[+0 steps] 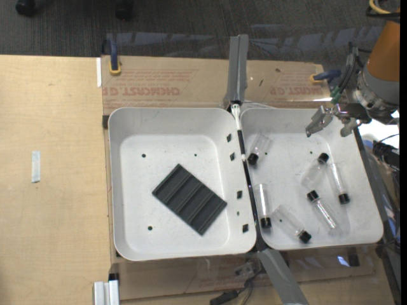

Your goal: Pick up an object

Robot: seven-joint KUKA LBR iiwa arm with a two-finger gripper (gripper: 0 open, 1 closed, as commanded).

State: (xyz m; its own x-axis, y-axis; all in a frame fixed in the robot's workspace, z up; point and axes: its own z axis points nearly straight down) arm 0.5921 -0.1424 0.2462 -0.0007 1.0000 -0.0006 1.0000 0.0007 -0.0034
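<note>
Several clear tubes with black caps lie in the right bin (280, 241): one (257, 152) near its left wall, one (262, 205) lower left, one (294, 225) at the bottom, one (322, 210) and one (335, 178) on the right. A ribbed black plate (189, 198) lies tilted in the left bin (127, 189). My gripper (331, 124) hangs over the right bin's far right corner, its two fingers spread apart with nothing between them. The nearest tube lies below and a little left of it.
A grey divider post (238, 68) rises between the bins at the back. Cardboard (165, 84) lies behind the bins, with clamps (113, 59) at its corners. A wooden bench top (44, 170) extends to the left.
</note>
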